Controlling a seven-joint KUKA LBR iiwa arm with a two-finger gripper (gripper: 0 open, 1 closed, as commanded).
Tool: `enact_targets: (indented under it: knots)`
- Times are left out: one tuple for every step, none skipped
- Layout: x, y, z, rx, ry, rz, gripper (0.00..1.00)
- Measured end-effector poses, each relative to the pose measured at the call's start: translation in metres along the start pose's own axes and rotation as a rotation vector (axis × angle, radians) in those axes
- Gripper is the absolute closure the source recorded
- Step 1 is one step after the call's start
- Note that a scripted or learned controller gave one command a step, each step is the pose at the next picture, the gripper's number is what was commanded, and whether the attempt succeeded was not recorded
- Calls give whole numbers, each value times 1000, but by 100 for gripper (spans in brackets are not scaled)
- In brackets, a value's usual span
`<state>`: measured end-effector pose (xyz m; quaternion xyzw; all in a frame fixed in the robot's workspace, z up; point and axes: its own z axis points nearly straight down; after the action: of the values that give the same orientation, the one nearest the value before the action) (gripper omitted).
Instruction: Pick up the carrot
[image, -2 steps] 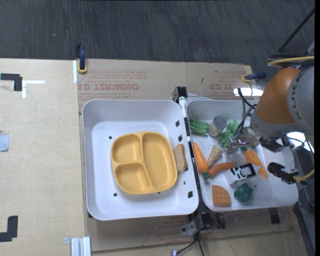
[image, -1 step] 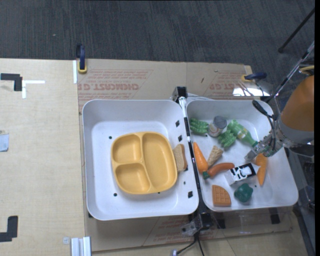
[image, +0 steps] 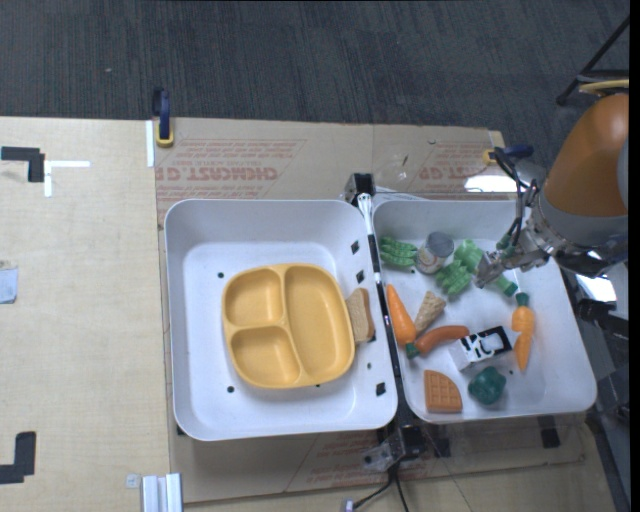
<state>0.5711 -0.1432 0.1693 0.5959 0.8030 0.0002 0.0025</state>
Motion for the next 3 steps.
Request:
enact_targets:
  knots:
    - [0,0,0,0,0,0,0]
    - [-15,-66,71,1,3,-199,0]
    - [-14,-18,-89,0,-2,-141,0]
